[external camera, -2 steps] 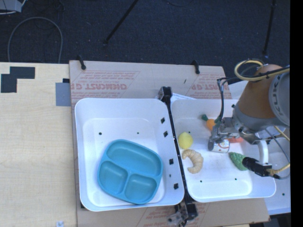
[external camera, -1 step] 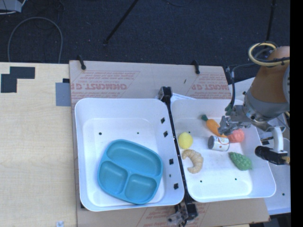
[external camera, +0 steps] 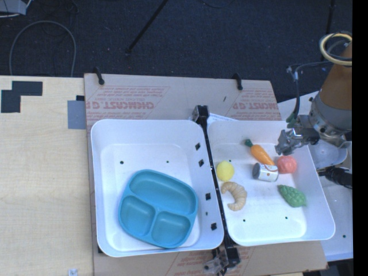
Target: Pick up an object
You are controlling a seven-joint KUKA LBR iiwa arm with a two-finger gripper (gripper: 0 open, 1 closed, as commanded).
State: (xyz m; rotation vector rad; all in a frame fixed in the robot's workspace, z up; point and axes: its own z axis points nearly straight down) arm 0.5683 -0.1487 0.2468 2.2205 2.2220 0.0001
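Note:
The right bin (external camera: 322, 223) holds several toy items: an orange carrot (external camera: 260, 153), a yellow ball (external camera: 225, 170), a small silver can (external camera: 265, 172), a pink round piece (external camera: 286, 165), a beige croissant (external camera: 236, 195) and a green leafy piece (external camera: 292, 195). My gripper (external camera: 286, 142) hangs at the bin's upper right, just above the pink piece and to the right of the carrot. Nothing shows between its fingers.
The left bin (external camera: 103, 154) holds a blue divided plate (external camera: 158, 207). A black divider with clips (external camera: 208, 171) runs between the bins. Cardboard (external camera: 161, 99) lies under both, and cables hang near the arm at the right.

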